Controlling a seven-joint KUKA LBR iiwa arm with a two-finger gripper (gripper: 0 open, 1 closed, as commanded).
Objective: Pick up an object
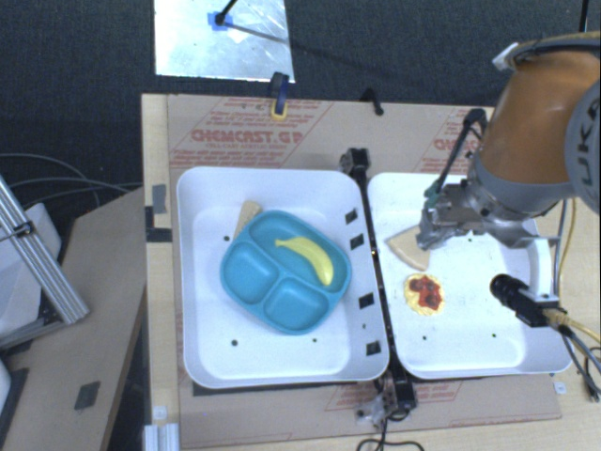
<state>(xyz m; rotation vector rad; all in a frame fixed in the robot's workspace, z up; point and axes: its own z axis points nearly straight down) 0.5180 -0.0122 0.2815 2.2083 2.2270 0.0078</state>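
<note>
My gripper hangs low over the right bin, right at the upper edge of a tan bread-like slice that lies near the bin's left wall. Below the slice sits a small round piece with a red topping. In the left bin rests a blue divided plate with a yellow banana in its upper compartment. A tan wedge pokes out from behind the plate's upper left edge.
The two bins meet at a black divider with clips. Both stand on a cardboard sheet. The right half of the right bin is bare white floor. An aluminium frame stands at far left.
</note>
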